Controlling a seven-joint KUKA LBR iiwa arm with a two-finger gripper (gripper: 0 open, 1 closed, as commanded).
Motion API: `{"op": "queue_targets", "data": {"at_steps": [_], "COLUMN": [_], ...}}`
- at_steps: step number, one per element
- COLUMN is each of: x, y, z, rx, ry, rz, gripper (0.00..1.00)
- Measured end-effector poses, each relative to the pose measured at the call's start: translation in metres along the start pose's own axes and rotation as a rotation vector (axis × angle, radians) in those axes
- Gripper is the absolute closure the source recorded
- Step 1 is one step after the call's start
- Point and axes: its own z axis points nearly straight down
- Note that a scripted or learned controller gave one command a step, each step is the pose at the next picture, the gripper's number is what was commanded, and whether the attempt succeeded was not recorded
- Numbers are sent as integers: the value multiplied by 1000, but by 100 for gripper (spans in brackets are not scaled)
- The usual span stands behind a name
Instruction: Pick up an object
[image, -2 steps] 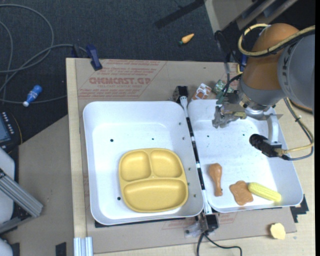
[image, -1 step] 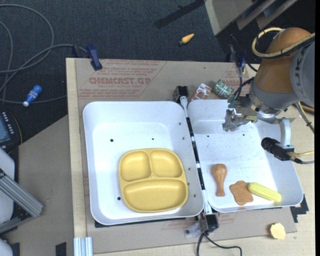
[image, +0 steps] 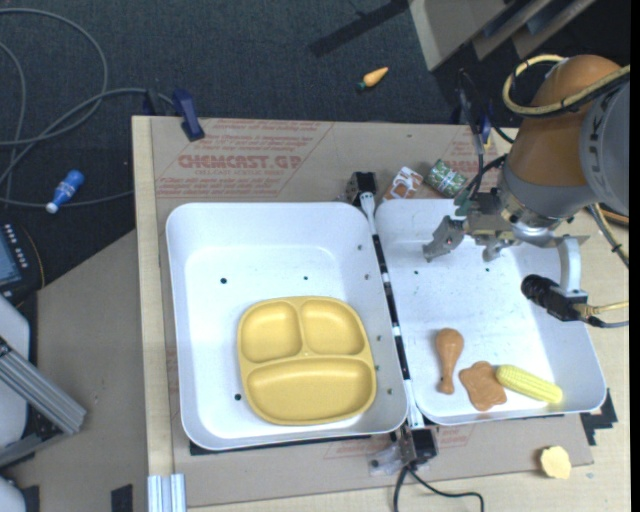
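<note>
So right now the grey two-finger gripper (image: 467, 238) is hanging with its jaws spread wide and nothing between them, and the brown plastic toy drumstick (image: 448, 358) is lying well below it toward the near rim, long axis pointing roughly straight back up at it.

From my remote seat, I see two small packets just above the jaws in the view, on the brown board (image: 250, 160) printed with red lettering: a white-and-brown packet (image: 405, 183) and a green one (image: 447, 178) beside it. Further up from the jaws, on the dark carpet, lies a small orange carrot-like piece (image: 375, 75). Well left of the jaws and higher, a blue clamp (image: 187, 113) grips the board's edge. Far left of the jaws a blue bottle (image: 65, 188) lies on the floor near loose grey cables (image: 60, 60). Well below the jaws and to their right, a yellow lump (image: 555, 461) sits on the bench.
</note>
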Motion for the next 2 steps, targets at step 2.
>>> {"op": "queue_targets", "data": {"at_steps": [2], "x": [-7], "y": [-94], "z": [103], "rx": [7], "ry": [2], "rz": [2], "gripper": [0]}}
